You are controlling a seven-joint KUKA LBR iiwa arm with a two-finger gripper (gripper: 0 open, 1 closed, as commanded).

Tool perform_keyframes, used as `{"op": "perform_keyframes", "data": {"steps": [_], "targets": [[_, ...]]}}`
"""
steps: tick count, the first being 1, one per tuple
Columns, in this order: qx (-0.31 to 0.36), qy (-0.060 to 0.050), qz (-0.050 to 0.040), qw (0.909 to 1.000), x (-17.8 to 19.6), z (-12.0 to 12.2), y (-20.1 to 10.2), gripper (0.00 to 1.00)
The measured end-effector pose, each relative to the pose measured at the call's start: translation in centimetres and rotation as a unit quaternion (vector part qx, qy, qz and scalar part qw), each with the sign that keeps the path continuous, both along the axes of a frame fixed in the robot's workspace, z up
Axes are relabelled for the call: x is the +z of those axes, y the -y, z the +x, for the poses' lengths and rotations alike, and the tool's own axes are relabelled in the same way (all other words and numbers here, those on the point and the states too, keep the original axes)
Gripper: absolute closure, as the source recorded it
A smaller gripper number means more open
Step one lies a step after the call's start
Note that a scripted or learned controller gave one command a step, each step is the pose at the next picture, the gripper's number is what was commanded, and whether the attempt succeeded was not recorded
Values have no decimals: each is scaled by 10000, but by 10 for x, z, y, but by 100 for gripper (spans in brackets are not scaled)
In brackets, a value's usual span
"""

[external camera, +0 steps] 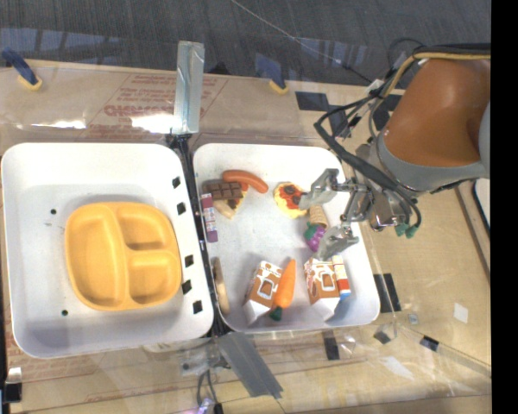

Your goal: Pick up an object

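The grey arm with its orange band [436, 115] leans in from the right edge so that its wrist hangs over the right-hand shallow white plastic bin [242, 317], where all the loose items sit. The left-hand white bin [17, 231] bears only a yellow moulded tray with three compartments [121, 253], lying flat in the middle, probably as the place for picked goods. The two-finger metal gripper [330, 214] stands spread, one finger near the bin's upper right, the other lower, and between them lies a small cluster: a purple toy grape bunch [314, 235] with a pale piece above it. Nothing is pinched; the fingers seem to bracket the cluster, though how low they reach is hard to judge from above. Near the bin's front wall stand two small brown-and-white cartons [326, 281], an orange toy carrot [284, 288] propped against the left one. Toward the back lie a red-brown toy sausage [244, 180], a chocolate-topped slice [223, 197] and a round yellow-and-red toy [287, 198]
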State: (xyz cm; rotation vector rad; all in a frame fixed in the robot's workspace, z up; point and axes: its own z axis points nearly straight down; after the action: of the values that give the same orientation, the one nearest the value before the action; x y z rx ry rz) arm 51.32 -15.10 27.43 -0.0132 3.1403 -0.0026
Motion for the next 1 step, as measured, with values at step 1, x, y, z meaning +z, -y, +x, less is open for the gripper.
{"op": "perform_keyframes", "data": {"steps": [1], "targets": [[-3, 7, 9, 10000, -170, -29, -2, 0]]}}
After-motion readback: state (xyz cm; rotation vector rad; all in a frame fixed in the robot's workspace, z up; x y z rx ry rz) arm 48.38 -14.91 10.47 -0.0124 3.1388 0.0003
